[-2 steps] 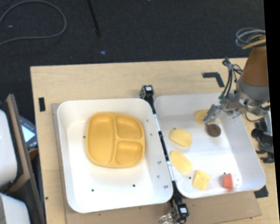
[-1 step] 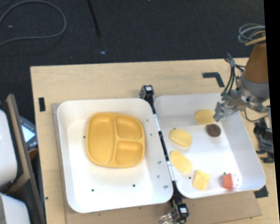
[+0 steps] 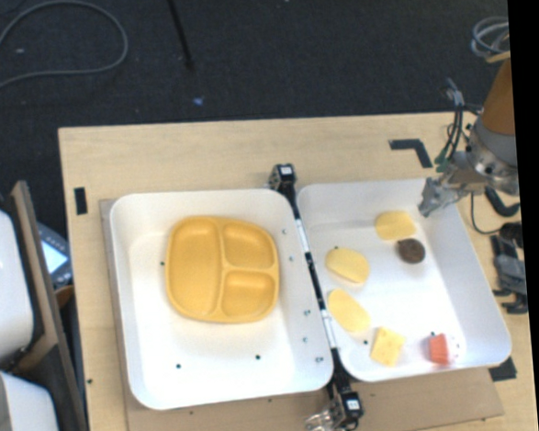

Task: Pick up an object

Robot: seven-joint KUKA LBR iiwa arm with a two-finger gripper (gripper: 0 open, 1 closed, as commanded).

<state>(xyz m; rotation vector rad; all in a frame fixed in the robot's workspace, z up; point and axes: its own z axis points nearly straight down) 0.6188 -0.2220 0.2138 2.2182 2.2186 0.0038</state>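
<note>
So the gripper [image 3: 434, 195] sits at the far right, hanging over the upper right rim of the right bin [image 3: 467, 270], and from this angle I honestly can't tell how it's set — nothing is visibly in its grasp. Closest candidates are the pale yellow piece [image 3: 395, 224] just down and left of it, with the small dark brown round thing [image 3: 411, 251] almost touching that one. My guess at the biggest risk: those two sit so close together that going for either could nudge or drag the other, or end up closing on nothing. The gripper is also right by the bin wall, so a descent from there might clip the rim. Further out are two flat yellow ovals [image 3: 348, 265] [image 3: 349, 311] near the divider, a yellow wedge [image 3: 386, 346] and a little red block [image 3: 438, 348] at the near edge — the flat ones look low and slippery, likely hard to pinch, and the red block hugs the wall. The left bin [image 3: 141, 357] holds a yellow divided plate [image 3: 223, 268], well apart from all this. No brands, labels or readable writing anywhere that I can make out.
</note>
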